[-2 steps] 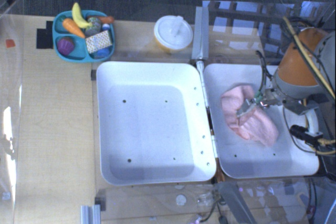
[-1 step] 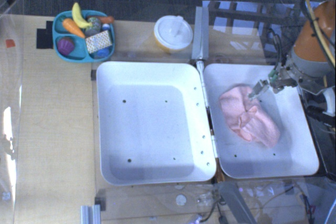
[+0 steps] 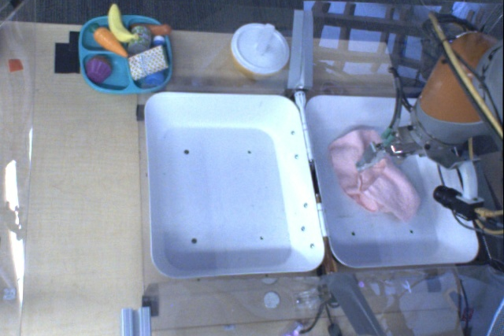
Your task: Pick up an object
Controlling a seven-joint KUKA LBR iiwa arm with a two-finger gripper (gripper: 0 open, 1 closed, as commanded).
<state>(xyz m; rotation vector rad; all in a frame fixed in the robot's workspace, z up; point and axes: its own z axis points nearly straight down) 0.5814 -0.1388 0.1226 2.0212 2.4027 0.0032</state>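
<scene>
We look down on a pale wooden counter [image 3: 71, 193] carrying two shallow white bins side by side. In the right bin [image 3: 441, 244] lies a crumpled pink cloth [image 3: 370, 181], spread from the bin's upper middle down toward its centre. The grey arm [image 3: 453, 102] with its orange band comes in from the right, and its end effector [image 3: 376, 153] sits low over the cloth's upper part, seemingly touching the fabric – whether any fold is actually caught we cannot tell, nor can we tell how wide it stands, since the tips blend into the pink folds. The left bin [image 3: 228, 185] shows its white floor with a few small dark dots. Behind the bins, on the counter, stands a white lidded cup [image 3: 260, 49] with a yellow base, and further left a blue divided tray [image 3: 122, 55] holding toy food – a banana [image 3: 118, 24], a carrot [image 3: 109, 41] and some smaller pieces
</scene>
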